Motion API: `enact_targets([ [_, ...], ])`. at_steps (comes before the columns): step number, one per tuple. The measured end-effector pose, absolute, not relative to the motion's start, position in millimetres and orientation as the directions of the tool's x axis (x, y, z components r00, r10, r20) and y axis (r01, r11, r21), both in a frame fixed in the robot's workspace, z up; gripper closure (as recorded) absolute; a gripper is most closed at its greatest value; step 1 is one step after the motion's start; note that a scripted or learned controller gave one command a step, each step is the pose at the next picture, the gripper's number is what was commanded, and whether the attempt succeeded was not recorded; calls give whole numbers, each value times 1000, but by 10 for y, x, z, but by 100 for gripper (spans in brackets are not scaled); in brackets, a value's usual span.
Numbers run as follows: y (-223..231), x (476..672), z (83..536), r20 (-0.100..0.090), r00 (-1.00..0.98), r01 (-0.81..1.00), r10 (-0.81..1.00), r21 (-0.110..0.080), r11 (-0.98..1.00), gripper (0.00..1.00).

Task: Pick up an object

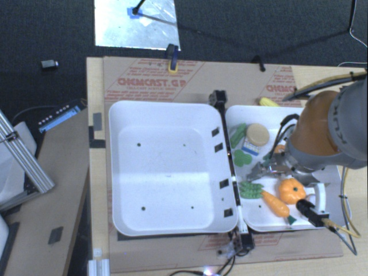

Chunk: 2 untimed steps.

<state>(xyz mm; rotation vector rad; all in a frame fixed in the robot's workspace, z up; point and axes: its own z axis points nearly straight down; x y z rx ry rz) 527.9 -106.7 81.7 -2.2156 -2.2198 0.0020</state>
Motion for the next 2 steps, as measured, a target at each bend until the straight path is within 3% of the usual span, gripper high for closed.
enact_targets([
  [1,-1135,4930,841,1,0,1000,1000,-1,0,0],
  [2,-877,5472,848,0,-8,1000,1000,6,8,0],
])
